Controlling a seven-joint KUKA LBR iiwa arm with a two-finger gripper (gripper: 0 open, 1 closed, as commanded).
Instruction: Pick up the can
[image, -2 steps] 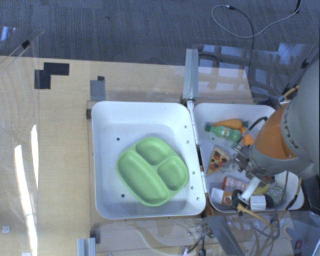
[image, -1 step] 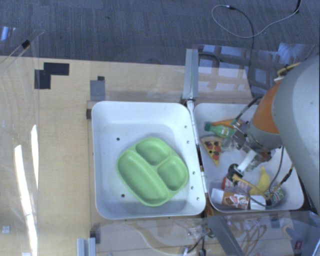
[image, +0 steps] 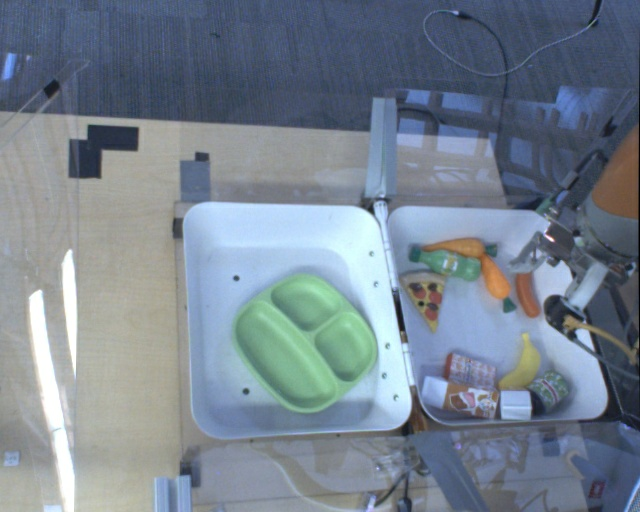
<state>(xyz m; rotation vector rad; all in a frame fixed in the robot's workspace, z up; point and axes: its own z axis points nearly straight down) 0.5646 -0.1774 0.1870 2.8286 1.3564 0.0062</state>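
The can (image: 548, 389), small with a dark green label, sits in the front right corner of the right bin (image: 455, 228). It touches the lower end of a yellow banana (image: 520, 364), and a white cup (image: 515, 404) is on its left. My gripper (image: 556, 272) hangs over the bin's right side, well behind the can and apart from it. Its fingers (image: 528, 252) are spread open with nothing between them. A red sausage-shaped toy (image: 527, 294) lies just below the left finger.
The right bin also holds an orange carrot (image: 455, 245), a green bottle (image: 450, 263), a pizza slice (image: 428, 297), an orange piece (image: 496, 280) and a red-and-white carton (image: 470, 385). A green divided plate (image: 305, 342) lies in the left bin (image: 215, 300).
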